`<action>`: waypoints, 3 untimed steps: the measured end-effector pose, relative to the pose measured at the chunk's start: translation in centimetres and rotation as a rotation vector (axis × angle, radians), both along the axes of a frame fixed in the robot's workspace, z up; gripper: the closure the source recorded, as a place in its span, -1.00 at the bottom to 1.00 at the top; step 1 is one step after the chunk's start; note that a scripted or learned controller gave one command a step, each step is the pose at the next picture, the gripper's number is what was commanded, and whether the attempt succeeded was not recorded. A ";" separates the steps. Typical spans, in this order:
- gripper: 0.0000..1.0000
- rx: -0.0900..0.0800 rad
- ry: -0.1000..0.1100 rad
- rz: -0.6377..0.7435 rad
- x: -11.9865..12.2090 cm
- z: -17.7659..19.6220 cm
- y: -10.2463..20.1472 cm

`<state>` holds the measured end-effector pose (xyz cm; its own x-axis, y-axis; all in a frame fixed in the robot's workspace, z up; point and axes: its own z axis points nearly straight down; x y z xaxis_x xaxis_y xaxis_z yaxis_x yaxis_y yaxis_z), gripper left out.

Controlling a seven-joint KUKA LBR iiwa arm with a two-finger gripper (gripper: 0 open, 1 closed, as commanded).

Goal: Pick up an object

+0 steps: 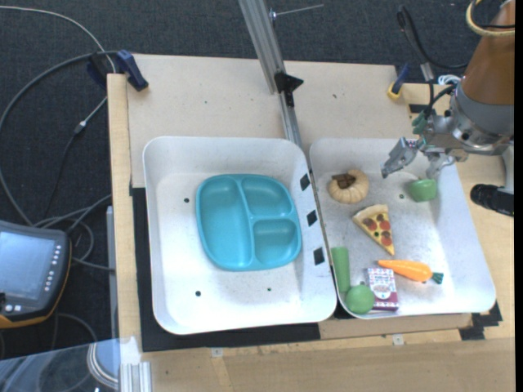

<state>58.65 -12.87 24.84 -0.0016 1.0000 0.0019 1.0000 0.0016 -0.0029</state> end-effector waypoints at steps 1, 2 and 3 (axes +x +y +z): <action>-1.00 0.000 -0.001 0.000 0.0 0.0 0.0; -1.00 0.000 0.004 -0.001 0.2 -6.2 0.0; -1.00 0.000 0.003 -0.002 0.0 -10.4 0.0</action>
